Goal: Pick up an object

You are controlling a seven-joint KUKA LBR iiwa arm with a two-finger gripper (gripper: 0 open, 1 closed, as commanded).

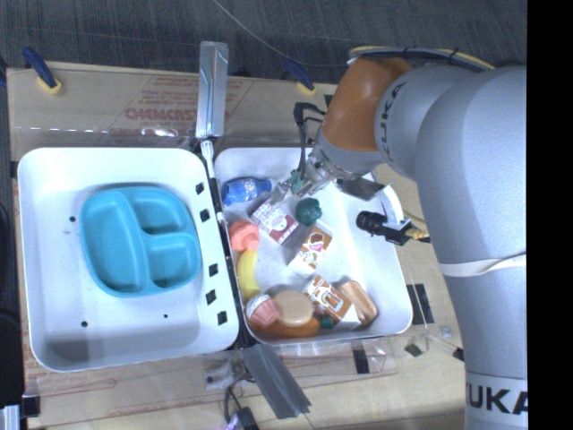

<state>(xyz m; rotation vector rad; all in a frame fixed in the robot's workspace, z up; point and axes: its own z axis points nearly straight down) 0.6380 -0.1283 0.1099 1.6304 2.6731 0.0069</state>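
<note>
Likely target: dark green round object (309, 210) in upper middle of right bin (391, 280), just beside a white-and-maroon packet (277, 220) and above a brown-and-white carton (311, 247). Sitting on bin floor, not lifted. Blue crumpled item (243, 190) to its left near the divider, pink-orange piece (243, 236) and yellow banana-like shape (247, 274) along the bin's left wall, tan bun-like thing (292, 308) and another printed carton (329, 299) at the near end. Step in hand: approach/descent, grasp not made, judging from nothing raised off the pile. Hand (299, 183) low over the clutter, right above the green object and the packet; cannot tell how far open, nothing seen held between the tips. Next move calls for a straight drop onto one item with tips clear of neighbours — crowded spot, risk of pinching the packet edge instead. Arm in from right, orange band (358, 106) over bin's far edge, wrist bent down steeply, grey link (466, 168) covering the right side. Left bin (36, 240) holding a blue divided tray (141, 238), well apart. Tabletop (116, 97) brown beneath.
</note>
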